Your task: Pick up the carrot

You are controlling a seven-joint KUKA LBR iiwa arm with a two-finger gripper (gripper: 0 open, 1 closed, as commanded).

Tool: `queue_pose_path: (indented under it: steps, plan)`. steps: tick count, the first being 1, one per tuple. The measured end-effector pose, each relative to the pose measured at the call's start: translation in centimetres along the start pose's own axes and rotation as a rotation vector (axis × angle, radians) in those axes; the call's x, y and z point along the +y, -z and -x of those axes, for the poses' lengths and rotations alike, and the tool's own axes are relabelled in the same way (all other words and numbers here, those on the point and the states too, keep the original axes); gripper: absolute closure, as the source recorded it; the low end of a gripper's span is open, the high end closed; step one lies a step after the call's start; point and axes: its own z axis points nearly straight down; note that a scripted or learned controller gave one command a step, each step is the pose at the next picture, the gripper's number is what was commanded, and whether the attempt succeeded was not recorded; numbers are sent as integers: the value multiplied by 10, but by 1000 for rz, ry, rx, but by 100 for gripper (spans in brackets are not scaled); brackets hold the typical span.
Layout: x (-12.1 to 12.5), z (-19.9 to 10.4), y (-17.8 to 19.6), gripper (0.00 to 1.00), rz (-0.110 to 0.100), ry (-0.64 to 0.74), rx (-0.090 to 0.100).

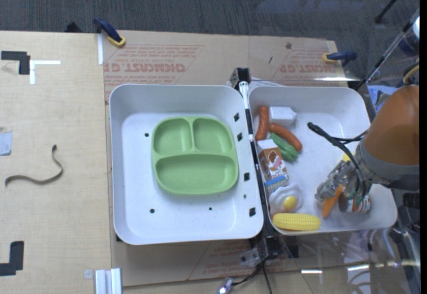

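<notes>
**Carrot Being Gripped in Right Bin**

The jaws are being held closed around the carrot (328, 205), the small orange piece showing between the fingertips of the gripper (335, 194) at the lower right of the right bin (313, 95). The gripper is being lowered into that bin from the right side of the view, with the grey arm (390, 166) and its orange band (399, 125) being seen above it. The carrot is being kept just above, or on, the white floor of the bin; which of the two cannot be told. A corn cob (296, 221) is lying just to the carrot's left along the bin's near wall, with a fried egg (287, 202) beside it. Further back, a sausage (262, 123), a white block (282, 114), an orange and green vegetable (286, 141) and a printed carton (273, 166) are being shown along the bin's left side. In the left bin (133, 219), a green divided plate (195, 155) is resting flat. Both bins are being carried on a cardboard sheet (173, 59) clipped to the bench.
</notes>
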Motion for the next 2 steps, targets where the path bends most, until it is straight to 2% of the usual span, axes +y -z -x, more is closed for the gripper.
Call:
queue_pose_path:
  steps: [1, 2]
  plan:
    - [131, -7, 91, 100, 1, -84, 0]
    - [177, -30, 91, 100, -3, -539, 0]
